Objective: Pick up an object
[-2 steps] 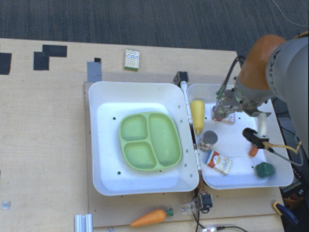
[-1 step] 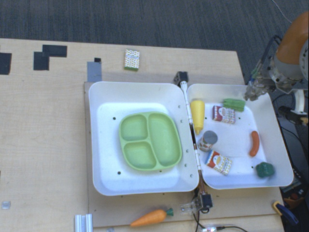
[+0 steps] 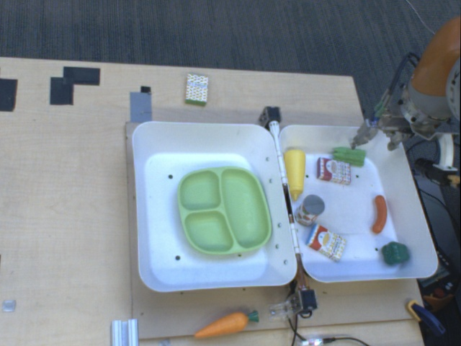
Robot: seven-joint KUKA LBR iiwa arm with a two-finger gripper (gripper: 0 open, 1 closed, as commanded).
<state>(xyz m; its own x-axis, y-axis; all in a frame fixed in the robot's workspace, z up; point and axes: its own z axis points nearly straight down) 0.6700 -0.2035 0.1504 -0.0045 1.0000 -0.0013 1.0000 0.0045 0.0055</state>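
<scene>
Risk: the gripper, jaws apart, hangs above the green block at the right bin's far wall; the wall could block a finger.

Count:
- Left bin: one green tray.
- Right bin: one yellow bottle, two cartons, one can, one sausage, one green block.

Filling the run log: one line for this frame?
tool above right bin's far edge | nearest: green block | grasp: none seen | green tray in left bin
</scene>
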